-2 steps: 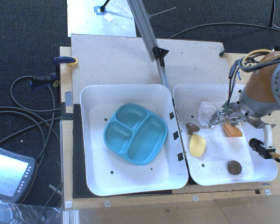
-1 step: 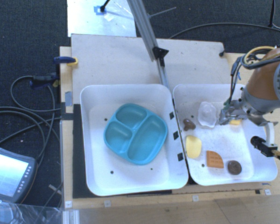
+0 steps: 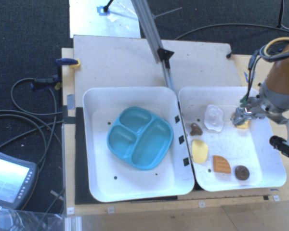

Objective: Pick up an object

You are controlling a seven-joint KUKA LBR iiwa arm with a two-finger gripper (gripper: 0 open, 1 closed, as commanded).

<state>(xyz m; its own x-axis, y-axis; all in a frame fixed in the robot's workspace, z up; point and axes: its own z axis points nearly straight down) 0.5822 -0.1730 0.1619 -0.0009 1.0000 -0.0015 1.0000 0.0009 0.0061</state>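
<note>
The right bin (image 3: 274, 170) holds several small items. A clear crumpled plastic piece (image 3: 213, 118) lies near its middle, with a small brown lump (image 3: 196, 129) to its left. A pale yellow piece (image 3: 199, 151), an orange cracker-like square (image 3: 221, 164) and a dark brown round thing (image 3: 242, 172) lie nearer the front. My gripper (image 3: 240, 114) hangs low over the bin's right half, just right of the clear piece. A small yellow object (image 3: 243, 124) peeks out right under its tip. I cannot make out whether that object is gripped.
The left bin (image 3: 98, 177) holds a blue divided plate (image 3: 140, 137). A grey slanted pole (image 3: 151, 30) runs down to the seam between the bins. The arm's orange-banded body (image 3: 282, 76) overhangs the right bin's far right corner. Cables and a pendant (image 3: 9, 177) lie left of the bench.
</note>
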